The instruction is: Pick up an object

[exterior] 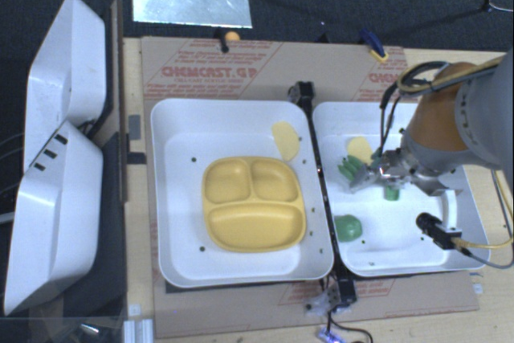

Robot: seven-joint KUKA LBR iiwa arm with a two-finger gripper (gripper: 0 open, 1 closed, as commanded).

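Now end effector (365, 175) touching green toy (350, 168) in right bin (401, 261)

Two white bins (173, 197); one yellow divided tray (254, 202); one green ball (348, 227).

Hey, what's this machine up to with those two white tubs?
A grey robot arm with an orange band is reaching from the right into the right-hand shallow white bin. Its gripper sits low by a dark green ridged toy, with a small yellow piece just above it and a round light green object lying nearer the front. The left white bin holds a yellow divided plastic plate and a pale yellow oval piece. Nothing looks lifted yet.
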